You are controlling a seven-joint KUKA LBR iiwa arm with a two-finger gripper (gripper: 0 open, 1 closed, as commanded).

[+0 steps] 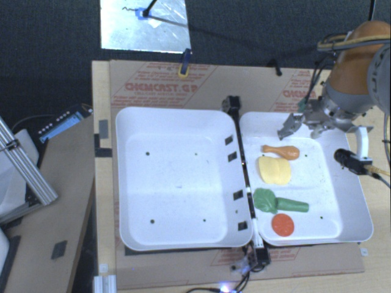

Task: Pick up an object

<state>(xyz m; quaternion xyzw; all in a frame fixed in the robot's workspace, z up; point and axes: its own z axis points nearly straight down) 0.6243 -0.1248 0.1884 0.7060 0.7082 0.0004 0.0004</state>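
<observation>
Bins: left bin (177, 182) is well left of the pincer (303, 124) and is not a pick zone for now. All four candidates sit in the right bin (354, 218), below and slightly left of the pincer.

Left to right:
- Green broccoli-like toy (278, 202), farthest below-left of the pincer, head at left, stalk pointing right. Looks like light hollow plastic, stiff, smooth. Take it across the stalk; the head is likely too wide and lumpy.
- Yellow block (275, 170), cheese-like, just below the pincer's left side. Light, rigid, probably slick flat faces. Grip across the narrower span, low on the sides.
- Drumstick toy (281, 152), orange-brown, closest thing, right under the pincer's left fingertip and apart from it. Tapered, so it could squirt out; pinch at the fat end or mid-body, across the long axis.
- Red round piece (283, 224), tomato-like, farthest down, just touching or nearly touching the green stalk from below. Round and smooth, likely to roll; centre the grip on the widest part.

None looks fragile or heavy. Drumstick and yellow block are very close together, so finger clearance between them is tight.

Pincer state: fingers spread moderately wide, nothing between them, hovering over the bin's top edge.

Writing: cardboard sheet (165, 81) on the bench (61, 224) under the bins reads "CHEMCAST GP" in red, up-left of the pincer; repeated print near the pincer is partly hidden.
</observation>
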